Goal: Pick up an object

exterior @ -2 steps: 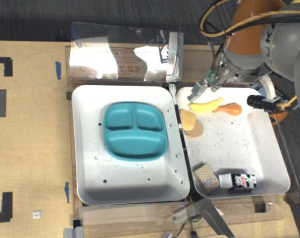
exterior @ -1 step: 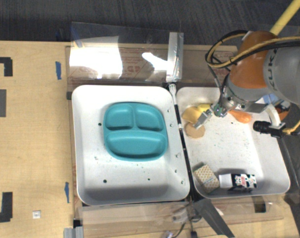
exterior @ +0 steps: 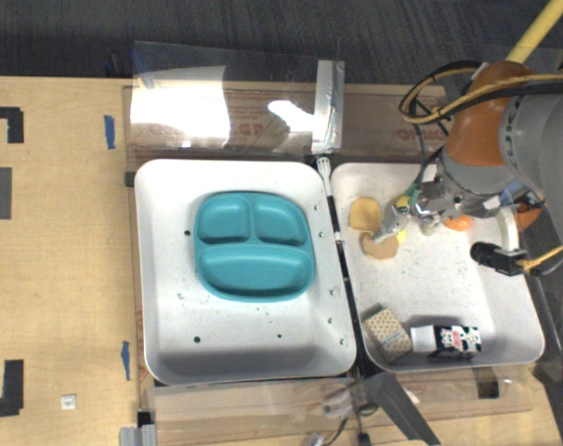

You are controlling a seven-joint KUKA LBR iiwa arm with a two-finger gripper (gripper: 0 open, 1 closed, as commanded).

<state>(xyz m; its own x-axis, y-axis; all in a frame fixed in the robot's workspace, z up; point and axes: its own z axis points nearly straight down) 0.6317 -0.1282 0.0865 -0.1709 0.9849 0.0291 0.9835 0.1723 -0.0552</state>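
A small tan, rounded object (exterior: 364, 214) lies in the right bin (exterior: 504, 342) near its left wall, toward the far edge, with a second tan piece (exterior: 381, 246) just beside it. A patterned block (exterior: 386, 332) and a black-and-white item (exterior: 453, 339) sit along that bin's near edge. A teal divided plate (exterior: 255, 246) fills the left bin (exterior: 170, 342). The arm leans in from the right, the gripper (exterior: 400, 221) low over the tan pieces; how its jaws stand cannot be told
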